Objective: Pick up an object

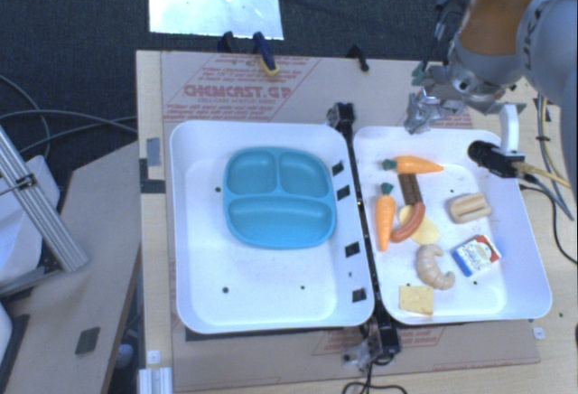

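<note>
On the left, a blue plate [278,210] with three parts is sitting in the left bin [194,288]. Nothing is lying on the plate.

The right bin [524,279] is touching the left one along the middle and is holding the toy food. Near its left side, one carrot [386,219] is pointing toward the near edge, and a brown sausage [410,220] is lying just beside it. A second carrot [417,165] is lying sideways at the far end. A cracker [416,299] is resting at the near edge, with a shrimp [434,267] just behind it. To the right, a bread roll [467,206] and a small box [476,256] are waiting.

The hand [423,112] is hanging at the far edge of the right bin, above the sideways carrot and apart from it. I cannot tell if the hand is open or closed. No food is sitting in it.

So I think the job is only starting. Every piece of food is lying in the bin. The hand needs to go down, close on one piece, and lift it.
</note>
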`<state>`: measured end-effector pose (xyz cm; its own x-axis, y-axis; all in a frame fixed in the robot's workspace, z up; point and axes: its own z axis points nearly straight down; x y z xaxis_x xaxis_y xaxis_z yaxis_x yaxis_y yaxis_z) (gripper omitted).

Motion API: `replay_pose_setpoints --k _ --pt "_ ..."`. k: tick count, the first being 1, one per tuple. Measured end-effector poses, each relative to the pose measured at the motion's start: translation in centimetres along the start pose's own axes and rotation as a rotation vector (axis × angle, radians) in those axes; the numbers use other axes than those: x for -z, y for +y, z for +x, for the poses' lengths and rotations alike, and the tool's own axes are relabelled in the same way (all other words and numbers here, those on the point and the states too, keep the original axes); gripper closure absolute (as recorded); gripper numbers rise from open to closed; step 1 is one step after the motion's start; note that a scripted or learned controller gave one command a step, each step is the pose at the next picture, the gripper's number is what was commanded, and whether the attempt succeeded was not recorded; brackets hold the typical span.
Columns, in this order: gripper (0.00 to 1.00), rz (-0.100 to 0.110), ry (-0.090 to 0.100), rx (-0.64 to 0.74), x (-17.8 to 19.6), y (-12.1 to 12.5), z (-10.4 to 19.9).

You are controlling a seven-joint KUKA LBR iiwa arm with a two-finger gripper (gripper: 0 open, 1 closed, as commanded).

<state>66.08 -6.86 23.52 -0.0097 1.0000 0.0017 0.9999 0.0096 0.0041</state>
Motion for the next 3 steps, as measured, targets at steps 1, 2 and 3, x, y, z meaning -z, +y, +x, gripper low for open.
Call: replay_pose_setpoints --k 1,2,3 --pt "1.0 0.002 -0.002 -0.003 -0.1 -0.2 2.8" --pt "1.0 0.001 -0.002 -0.004 -0.4 0.9 2.5" --pt "1.0 0.002 -0.003 -0.004 -2.0 0.2 3.0"
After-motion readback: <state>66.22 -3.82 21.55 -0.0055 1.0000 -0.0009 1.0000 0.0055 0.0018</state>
